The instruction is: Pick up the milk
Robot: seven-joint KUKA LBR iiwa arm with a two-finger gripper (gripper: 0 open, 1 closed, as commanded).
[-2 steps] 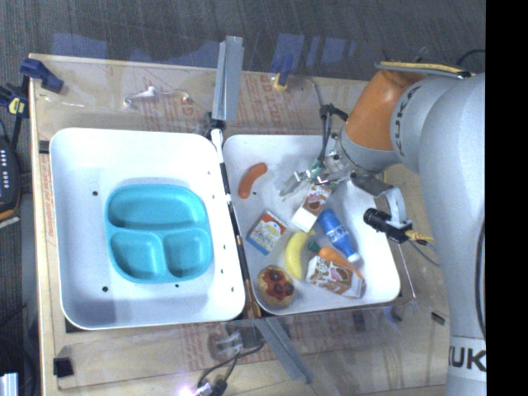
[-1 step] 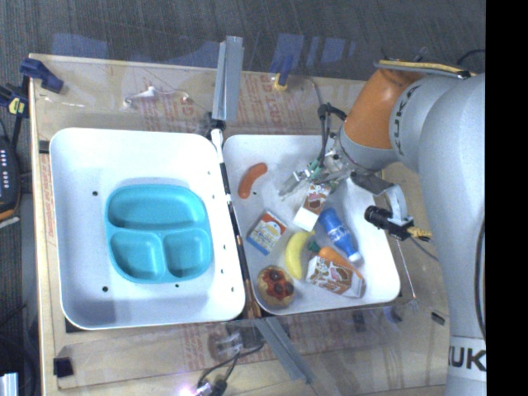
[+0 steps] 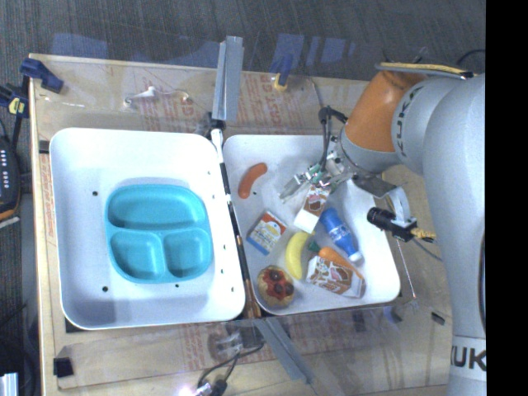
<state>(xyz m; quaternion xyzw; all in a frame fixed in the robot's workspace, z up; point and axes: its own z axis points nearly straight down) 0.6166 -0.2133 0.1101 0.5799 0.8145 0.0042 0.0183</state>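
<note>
A small brown-and-white milk carton (image 3: 312, 208) lies in the right bin (image 3: 379, 291), near its middle. My gripper (image 3: 302, 181) is low in that bin, just above and to the left of the carton's top end, close to it or touching it. A larger brown-and-white carton (image 3: 337, 278) lies on its side near the bin's front edge. A blue, orange and white carton (image 3: 266, 232) sits further left. The grey arm with its orange band (image 3: 375, 122) reaches in from the right.
The right bin also holds a sausage (image 3: 252, 180), a banana (image 3: 295, 254), a blue bottle (image 3: 338, 233), a carrot (image 3: 335, 256) and a round pastry (image 3: 276, 285), packed close together. The left bin (image 3: 74, 221) holds a blue divided tray (image 3: 158, 232).
</note>
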